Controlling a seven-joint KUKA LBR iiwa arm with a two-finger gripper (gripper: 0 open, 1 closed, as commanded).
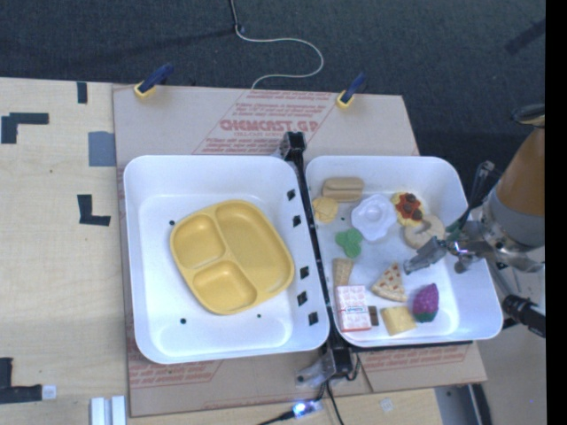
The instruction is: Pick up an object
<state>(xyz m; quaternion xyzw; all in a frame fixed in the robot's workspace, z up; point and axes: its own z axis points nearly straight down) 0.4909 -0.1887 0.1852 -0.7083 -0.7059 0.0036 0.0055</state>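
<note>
Over the right bin [443, 171], the gripper [423, 259] hangs low; whether its jaws are apart I cannot tell. A pizza slice [390, 283] lies just at its seven o'clock (nearest candidate, I judge), a purple toy [426, 300] at six.

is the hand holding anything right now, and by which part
Nothing is held. The hand hangs over the right bin near the pizza slice, with nothing between its fingers.
</note>
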